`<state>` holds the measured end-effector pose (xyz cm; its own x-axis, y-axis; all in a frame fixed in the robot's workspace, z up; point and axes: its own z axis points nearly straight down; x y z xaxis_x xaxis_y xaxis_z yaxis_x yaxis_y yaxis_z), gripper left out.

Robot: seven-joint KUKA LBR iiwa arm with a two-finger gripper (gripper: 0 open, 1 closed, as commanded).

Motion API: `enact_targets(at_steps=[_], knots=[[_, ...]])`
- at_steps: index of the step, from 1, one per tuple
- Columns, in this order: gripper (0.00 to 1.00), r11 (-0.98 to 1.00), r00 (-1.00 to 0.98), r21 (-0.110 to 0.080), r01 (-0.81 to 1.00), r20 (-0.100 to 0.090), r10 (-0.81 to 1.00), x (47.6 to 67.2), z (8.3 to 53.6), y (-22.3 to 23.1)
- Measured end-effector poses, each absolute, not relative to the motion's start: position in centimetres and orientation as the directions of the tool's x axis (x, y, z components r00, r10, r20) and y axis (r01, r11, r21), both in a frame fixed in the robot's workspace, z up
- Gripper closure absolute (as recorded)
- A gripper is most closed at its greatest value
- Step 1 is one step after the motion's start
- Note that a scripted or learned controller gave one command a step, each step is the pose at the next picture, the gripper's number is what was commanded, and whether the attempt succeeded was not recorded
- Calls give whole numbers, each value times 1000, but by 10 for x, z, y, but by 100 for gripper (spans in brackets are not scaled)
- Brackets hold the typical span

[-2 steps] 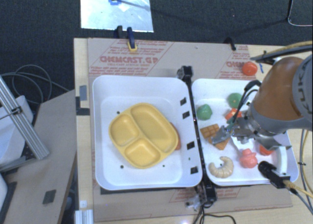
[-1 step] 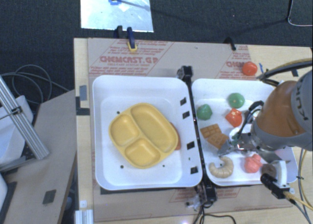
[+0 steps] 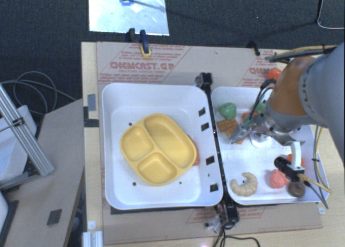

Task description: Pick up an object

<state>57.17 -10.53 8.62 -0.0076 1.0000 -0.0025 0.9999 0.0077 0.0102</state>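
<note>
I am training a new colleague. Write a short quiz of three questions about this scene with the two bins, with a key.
1. True or false: the yellow divided plate lies in the left bin.
2. Which item lies nearest the right bin's front edge? A) green item B) beige curved item C) orange waffle-like piece
3. Fill in: the gripper is over the ____ bin.

Key: 1 true; 2 B; 3 right.

Bench [image 3: 161, 60] under two white bins [image 3: 116, 132]
</note>
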Motion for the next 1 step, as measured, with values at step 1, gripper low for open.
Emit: enact_targets(at_steps=[1], knots=[[0,-2,2,5,1000,-2,1000,497,175,-120]])
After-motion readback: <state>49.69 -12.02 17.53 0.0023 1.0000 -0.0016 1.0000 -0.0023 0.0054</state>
